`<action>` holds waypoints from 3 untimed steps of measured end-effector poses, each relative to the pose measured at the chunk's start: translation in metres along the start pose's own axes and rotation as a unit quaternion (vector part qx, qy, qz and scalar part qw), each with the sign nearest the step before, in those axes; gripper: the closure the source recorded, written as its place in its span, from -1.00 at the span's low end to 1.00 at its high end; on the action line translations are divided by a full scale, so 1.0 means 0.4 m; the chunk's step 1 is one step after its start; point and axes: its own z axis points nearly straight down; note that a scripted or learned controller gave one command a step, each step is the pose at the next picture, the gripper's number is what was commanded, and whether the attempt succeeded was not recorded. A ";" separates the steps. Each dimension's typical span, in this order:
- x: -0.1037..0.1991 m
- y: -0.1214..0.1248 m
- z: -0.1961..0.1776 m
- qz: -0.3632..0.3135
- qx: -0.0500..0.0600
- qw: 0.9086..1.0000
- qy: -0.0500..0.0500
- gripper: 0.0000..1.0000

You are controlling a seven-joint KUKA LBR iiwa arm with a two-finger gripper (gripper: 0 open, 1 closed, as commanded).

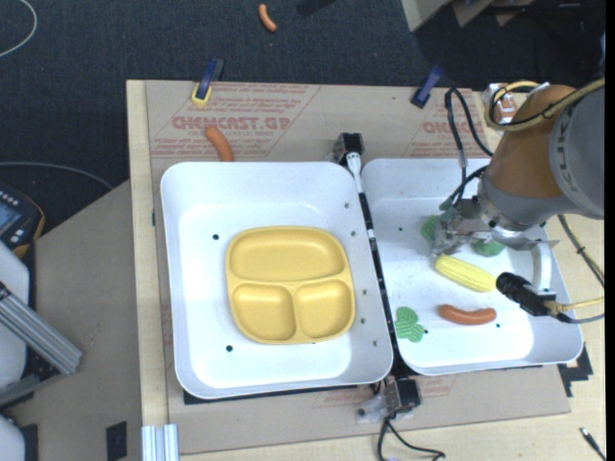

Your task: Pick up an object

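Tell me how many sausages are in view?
3: one sausage in the right bin, one on the cardboard behind the left bin, one on the dark floor. The arm may hide more.

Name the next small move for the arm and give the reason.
Probably lower the hand a little further toward the corn cob. The hand sits low in the right bin, just above the cob's upper end, beside a green toy, and nothing shows gripped in it. The sausage lies further off.
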 end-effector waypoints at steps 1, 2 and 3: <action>0.013 0.004 -0.157 -0.002 -0.004 1.000 -0.001 1.00; 0.018 -0.016 -0.302 -0.002 -0.004 1.000 -0.001 1.00; 0.018 -0.014 -0.326 -0.001 -0.002 1.000 -0.001 1.00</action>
